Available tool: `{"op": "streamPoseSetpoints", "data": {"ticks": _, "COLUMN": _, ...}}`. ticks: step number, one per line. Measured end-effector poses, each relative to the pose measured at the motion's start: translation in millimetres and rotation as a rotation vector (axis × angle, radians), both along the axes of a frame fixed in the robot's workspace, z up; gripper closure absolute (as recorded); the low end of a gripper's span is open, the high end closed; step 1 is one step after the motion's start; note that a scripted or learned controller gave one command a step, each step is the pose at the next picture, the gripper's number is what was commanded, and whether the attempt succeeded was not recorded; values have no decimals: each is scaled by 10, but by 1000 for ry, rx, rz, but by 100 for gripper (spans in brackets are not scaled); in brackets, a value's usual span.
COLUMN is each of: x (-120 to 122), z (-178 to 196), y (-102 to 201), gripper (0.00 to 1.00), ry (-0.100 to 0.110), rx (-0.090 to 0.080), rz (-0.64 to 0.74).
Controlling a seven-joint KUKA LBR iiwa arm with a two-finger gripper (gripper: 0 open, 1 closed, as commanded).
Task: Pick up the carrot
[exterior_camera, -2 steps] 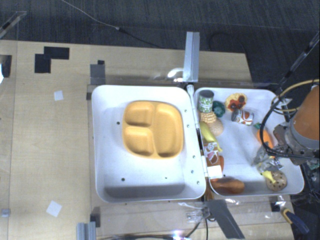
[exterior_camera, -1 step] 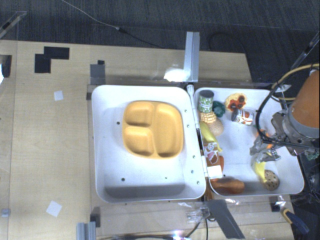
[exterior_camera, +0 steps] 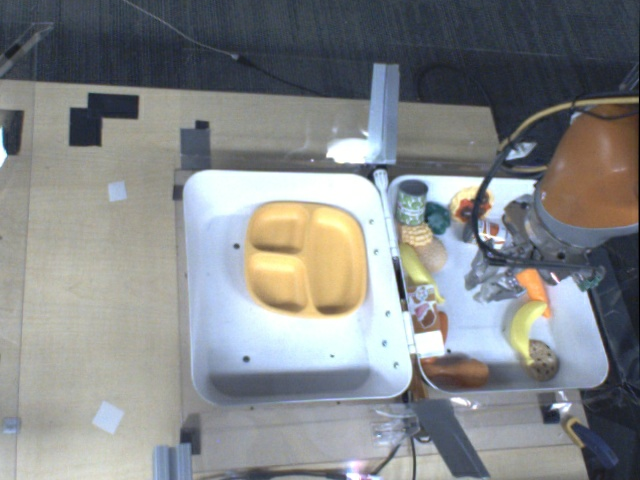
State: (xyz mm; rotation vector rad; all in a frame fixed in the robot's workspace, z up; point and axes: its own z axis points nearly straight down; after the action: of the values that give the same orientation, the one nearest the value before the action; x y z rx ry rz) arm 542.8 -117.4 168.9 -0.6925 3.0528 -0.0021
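Note:
The carrot (exterior_camera: 536,285) is a short orange piece lying in the right bin (exterior_camera: 585,373), just above a yellow banana (exterior_camera: 523,329). My gripper (exterior_camera: 492,282) hangs low over the middle of that bin, right beside the carrot's left end. The grey arm and its orange band (exterior_camera: 598,173) cover the bin's upper right part and hide the carrot's far end. From this angle I cannot make out whether the carrot is touched or held.
The right bin also holds a green can (exterior_camera: 412,204), a dark green item (exterior_camera: 437,216), a corn cob (exterior_camera: 419,236), a brown sausage-like piece (exterior_camera: 456,370) and a cookie (exterior_camera: 542,360). A yellow divided tray (exterior_camera: 303,256) lies in the left bin (exterior_camera: 215,298).

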Motion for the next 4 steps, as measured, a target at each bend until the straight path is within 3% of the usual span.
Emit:
{"op": "streamPoseSetpoints", "data": {"ticks": 1, "x": 354, "z": 33, "y": -540, "gripper": 100, "ry": 0, "rx": -4, "rz": 192}}
{"op": "streamPoseSetpoints", "data": {"ticks": 2, "x": -238, "z": -784, "y": -687, "gripper": 100, "ry": -4, "rx": -8, "rz": 358}}
{"op": "streamPoseSetpoints", "data": {"ticks": 3, "x": -182, "z": -104, "y": -543, "gripper": 100, "ry": -3, "rx": -7, "rz": 273}}
{"op": "streamPoseSetpoints", "data": {"ticks": 4, "x": -270, "z": -790, "y": -639, "gripper": 100, "ry": -1, "rx": -11, "rz": 843}}
